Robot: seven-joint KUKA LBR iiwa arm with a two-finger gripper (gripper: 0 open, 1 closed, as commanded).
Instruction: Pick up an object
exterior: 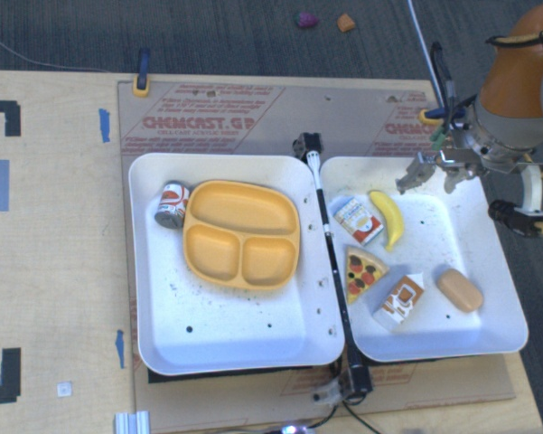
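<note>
The gripper (431, 176) hangs over the far edge of the right bin (501, 269), fingers spread w/ nothing between them, orange-banded arm (517, 70) coming in from the right. Right bin has most of the stuff: a banana (388, 217) near the middle-far part, a small blue/white/red carton (358, 219) just beside it on the left, a pizza slice toy (363, 274) nearer along the left wall, a brown/white box (399, 298) just right of that, and a tan bread-roll thing (459, 290) further right, apart from the box. Left bin (154, 315) holds a yellow divided plate (241, 234) w/ 3 compartments, and a red/white can (172, 204) lying on its side touching the plate's far-left edge. Gripper sits closest to the banana, not touching anything.
</note>
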